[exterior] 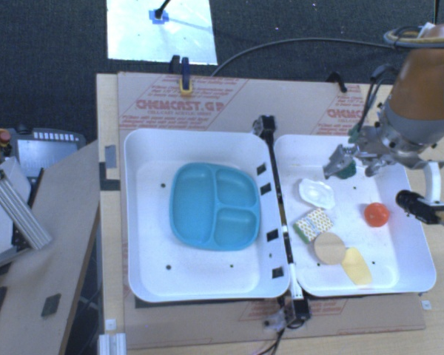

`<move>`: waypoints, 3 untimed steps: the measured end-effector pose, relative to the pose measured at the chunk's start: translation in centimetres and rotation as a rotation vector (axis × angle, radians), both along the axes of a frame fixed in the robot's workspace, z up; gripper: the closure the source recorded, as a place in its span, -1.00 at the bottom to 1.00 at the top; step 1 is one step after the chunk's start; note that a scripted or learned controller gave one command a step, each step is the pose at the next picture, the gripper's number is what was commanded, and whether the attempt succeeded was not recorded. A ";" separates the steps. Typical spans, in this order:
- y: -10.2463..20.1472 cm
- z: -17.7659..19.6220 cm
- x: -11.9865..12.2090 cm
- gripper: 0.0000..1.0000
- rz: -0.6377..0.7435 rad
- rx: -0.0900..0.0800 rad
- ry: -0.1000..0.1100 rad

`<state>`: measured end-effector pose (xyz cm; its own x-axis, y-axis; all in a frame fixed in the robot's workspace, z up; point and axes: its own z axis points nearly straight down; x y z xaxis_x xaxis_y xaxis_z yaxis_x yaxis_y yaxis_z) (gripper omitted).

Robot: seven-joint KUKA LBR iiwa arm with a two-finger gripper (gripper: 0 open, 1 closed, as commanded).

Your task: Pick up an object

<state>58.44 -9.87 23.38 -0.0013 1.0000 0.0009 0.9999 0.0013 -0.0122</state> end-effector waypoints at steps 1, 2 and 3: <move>0.0 0.5 0.2 -1.00 0.002 -0.001 -0.010; 0.1 -4.0 0.0 -1.00 0.000 0.000 -0.006; -0.2 -10.5 -0.2 -1.00 0.000 0.000 -0.004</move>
<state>58.19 -10.10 12.88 -0.0011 1.0000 0.0012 1.0000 0.0011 -0.0082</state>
